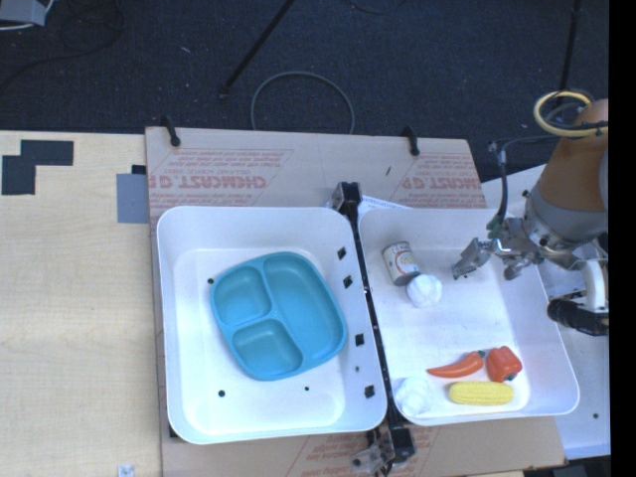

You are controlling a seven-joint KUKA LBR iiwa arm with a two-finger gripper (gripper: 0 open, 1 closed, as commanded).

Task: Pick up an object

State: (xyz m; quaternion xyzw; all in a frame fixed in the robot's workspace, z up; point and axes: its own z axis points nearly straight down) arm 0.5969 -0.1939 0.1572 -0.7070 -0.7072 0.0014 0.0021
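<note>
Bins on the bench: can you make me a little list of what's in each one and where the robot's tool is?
left bin: blue divided plate
right bin: small can, white ball, orange chili pepper, red pepper, yellow corn, white lump
tool: over the right bin's upper right part, nothing seen between its fingers
arm: reaching in from the right

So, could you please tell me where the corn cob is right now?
The corn cob lies in the right bin, near its front edge, just below the red pepper and the orange chilli.
</note>
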